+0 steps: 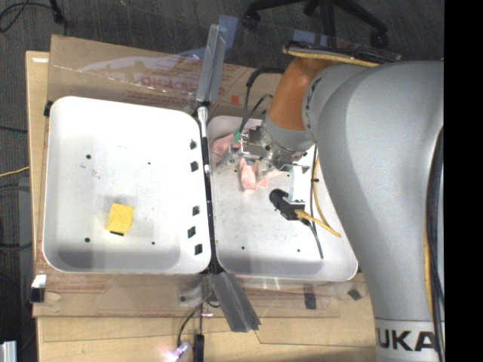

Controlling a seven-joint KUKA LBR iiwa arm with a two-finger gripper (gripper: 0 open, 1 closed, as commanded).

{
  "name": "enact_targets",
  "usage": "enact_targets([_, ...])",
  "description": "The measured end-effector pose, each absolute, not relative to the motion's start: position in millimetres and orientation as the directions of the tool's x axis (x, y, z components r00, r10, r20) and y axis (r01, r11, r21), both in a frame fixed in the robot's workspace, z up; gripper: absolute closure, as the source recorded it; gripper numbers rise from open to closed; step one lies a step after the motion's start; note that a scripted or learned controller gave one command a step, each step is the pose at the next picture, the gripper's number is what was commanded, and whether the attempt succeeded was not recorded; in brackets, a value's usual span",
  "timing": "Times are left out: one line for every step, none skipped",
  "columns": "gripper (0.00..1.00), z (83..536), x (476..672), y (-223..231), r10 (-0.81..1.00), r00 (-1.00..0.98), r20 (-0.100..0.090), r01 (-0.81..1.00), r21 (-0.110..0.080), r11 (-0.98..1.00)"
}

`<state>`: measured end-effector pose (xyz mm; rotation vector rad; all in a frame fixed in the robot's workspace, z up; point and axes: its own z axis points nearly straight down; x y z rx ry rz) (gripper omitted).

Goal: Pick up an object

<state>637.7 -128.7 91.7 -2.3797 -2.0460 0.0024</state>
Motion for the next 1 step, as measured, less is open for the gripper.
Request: enact_targets([1.00, 101.0, 637.3, -127.1, 0.990, 0.143, 0.001, 0.990, -0.009, -0.143])
